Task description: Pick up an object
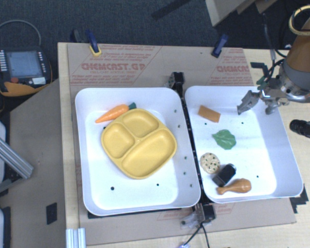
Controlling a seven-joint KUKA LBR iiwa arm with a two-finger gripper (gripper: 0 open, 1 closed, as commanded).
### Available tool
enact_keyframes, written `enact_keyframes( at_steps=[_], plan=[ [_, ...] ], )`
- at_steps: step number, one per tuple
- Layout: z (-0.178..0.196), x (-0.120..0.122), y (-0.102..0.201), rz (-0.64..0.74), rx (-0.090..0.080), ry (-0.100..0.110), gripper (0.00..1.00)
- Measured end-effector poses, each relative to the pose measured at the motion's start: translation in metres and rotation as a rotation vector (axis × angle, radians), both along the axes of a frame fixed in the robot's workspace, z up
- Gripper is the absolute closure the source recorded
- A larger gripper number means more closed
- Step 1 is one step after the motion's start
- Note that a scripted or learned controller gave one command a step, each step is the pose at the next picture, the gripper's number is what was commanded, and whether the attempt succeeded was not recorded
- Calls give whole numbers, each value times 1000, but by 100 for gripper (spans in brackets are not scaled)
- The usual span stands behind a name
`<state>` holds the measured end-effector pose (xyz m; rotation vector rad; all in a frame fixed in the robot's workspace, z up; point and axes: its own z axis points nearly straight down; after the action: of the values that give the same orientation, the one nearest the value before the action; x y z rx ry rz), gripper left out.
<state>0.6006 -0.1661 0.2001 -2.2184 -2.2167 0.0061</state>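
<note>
The gripper (258, 103) hangs with open, empty fingers over the right bin (279, 154), right of a flat orange-brown block (209, 113) and beyond a green leaf (225, 139).

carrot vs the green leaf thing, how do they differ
The carrot is orange, long and tapered; the green leaf is flat and roundish. The carrot lies in the left bin touching the yellow plate; the leaf lies alone in the right bin. Both look like toy food.

a grey arm (299, 74) is seen, ringed by an orange band (303, 53) above the wrist. dark cables are strung beside it, and grey metal jaws are carried below.
</note>
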Motion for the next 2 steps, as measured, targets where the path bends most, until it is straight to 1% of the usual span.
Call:
enact_keyframes(
  at_steps=[1,2],
  plan=[
    [-49,-10,-1,0,1,0,0],
    [-91,-7,4,1,0,-5,0]
  ],
)
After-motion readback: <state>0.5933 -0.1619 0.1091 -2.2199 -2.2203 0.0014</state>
